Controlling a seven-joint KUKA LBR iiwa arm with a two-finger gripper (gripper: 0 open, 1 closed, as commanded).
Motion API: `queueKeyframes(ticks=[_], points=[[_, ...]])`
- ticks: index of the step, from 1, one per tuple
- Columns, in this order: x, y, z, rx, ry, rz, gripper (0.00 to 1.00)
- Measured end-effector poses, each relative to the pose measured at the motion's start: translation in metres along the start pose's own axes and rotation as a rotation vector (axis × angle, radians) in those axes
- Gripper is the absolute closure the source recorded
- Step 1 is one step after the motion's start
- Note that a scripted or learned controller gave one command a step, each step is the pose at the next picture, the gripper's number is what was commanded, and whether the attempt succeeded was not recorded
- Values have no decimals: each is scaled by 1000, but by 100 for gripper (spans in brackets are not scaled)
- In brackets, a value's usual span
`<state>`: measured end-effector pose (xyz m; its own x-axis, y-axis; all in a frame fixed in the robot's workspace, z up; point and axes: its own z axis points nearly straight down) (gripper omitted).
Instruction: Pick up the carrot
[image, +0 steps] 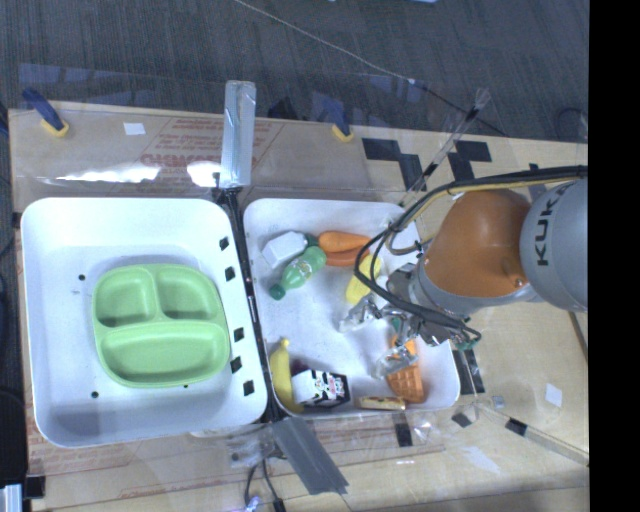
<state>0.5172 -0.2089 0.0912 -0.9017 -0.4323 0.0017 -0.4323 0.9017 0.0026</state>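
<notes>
**Listener:** Where does the job stand, and where is the carrot?

**Me (the arm):** The carrot (342, 242) lies untouched near the far rim of the right bin (300, 212), an orange spindle lying crosswise. A green bottle (296, 272) sits just beside it on the near side, and a small white block (283, 246) lies to its left. My gripper (392, 325) is lower in the same bin, apart from the carrot and above a waffle-patterned orange piece (405, 381). I cannot tell whether my fingers are spread or pinched together (cables and my own wrist blur that part), and I see nothing held between them. So, as I judge it, the pick is not yet made: reaching, closing and lifting all remain.

**Listener:** How much room is there to move?

**Me:** It's tight. The carrot is close to the bin's far wall, with the bottle crowding its near side and a yellow piece (357, 289) between it and my gripper. A banana (281, 375) and a black-and-white carton (324, 387) line the near edge. The open white floor in the middle of the bin looks like my clearest path. The left bin (60, 300) holds a green divided plate (159, 323).
</notes>
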Motion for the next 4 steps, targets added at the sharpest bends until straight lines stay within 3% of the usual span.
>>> queueKeyframes(ticks=[1,2,3,4], points=[[-57,-28,-2,3,-5,141,0],[1,-1,-1,2,-2,16,0],[-53,-21,-2,3,-5,232,0],[9,3,-1,3,-4,219,0]])
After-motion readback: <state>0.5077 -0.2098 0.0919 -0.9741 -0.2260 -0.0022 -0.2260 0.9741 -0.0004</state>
